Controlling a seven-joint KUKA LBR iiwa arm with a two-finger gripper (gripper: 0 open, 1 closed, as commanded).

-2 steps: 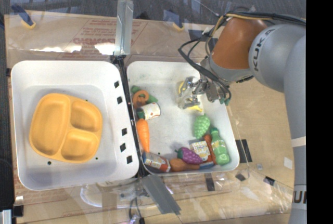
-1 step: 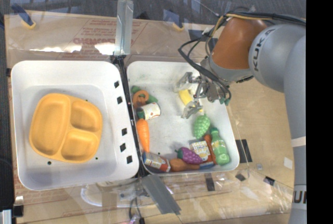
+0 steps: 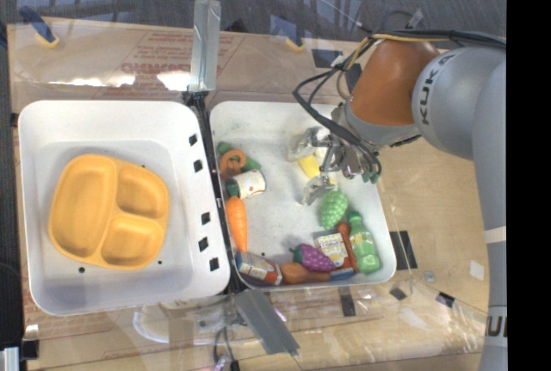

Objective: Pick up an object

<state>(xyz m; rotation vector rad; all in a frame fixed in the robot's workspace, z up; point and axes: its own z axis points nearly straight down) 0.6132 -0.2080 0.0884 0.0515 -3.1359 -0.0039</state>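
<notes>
We see the brown tabletop (image 3: 103, 51) under two white bins. The big grey arm (image 3: 461, 102) comes in from 3 o'clock, with an orange band (image 3: 387, 85) above its wrist.

The left bin (image 3: 34, 188) holds a yellow plate (image 3: 108, 210) with three parts. The plate sits near the middle of that bin.

The right bin (image 3: 275, 115) holds many small toy foods. The jaws (image 3: 317, 163) hang over the upper middle of this bin. They look spread apart, with one silver tip at 12 o'clock and one at 6 o'clock. A small yellow piece (image 3: 308, 165) lies between the tips, but we cannot tell if the tips touch it.

Just at 5 o'clock from the jaws is a bumpy green toy (image 3: 333, 208). A green bottle (image 3: 363, 249) lies near the bin's 4 o'clock corner. Beside it is a small box with a red label (image 3: 331, 247), and purple grapes (image 3: 313, 256) lie next to that.

An orange carrot (image 3: 237, 223) lies along the bin's 9 o'clock wall, pointing up and down. Above it is a small white can (image 3: 250, 182), and above that an orange and green ring shape (image 3: 231, 161). A small tube (image 3: 256, 269) lies at the bin's 7 o'clock corner.
</notes>
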